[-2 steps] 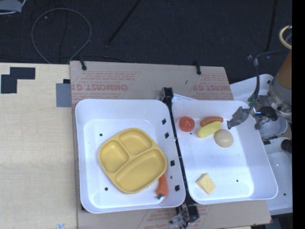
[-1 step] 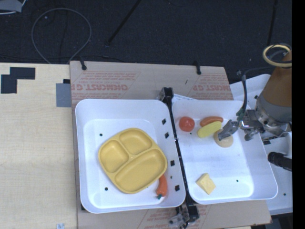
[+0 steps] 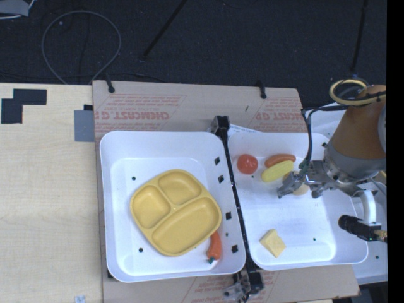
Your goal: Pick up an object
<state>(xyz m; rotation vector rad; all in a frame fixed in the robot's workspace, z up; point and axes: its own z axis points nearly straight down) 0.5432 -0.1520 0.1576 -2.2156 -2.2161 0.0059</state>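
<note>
My gripper [image 3: 299, 189] is low over the right bin [image 3: 315, 252], near the bin's middle right, and its fingers stand open. A small tan object [image 3: 302, 189] lies on the bin floor between the fingers, partly hidden by them. Just to the upper left lie a yellow banana-like piece [image 3: 276, 172] and an orange sausage-like piece [image 3: 280, 160] side by side. A red tomato [image 3: 247, 163] sits further left. A yellow cheese wedge [image 3: 273, 242] lies near the bin's front.
The left bin [image 3: 117, 245] holds a yellow divided plate [image 3: 175, 211] and an orange carrot [image 3: 214, 247] by its right wall. The ridge between the bins [image 3: 231, 194] runs just left of the tomato. Cables and a black fitting [image 3: 361, 226] sit at the far right.
</note>
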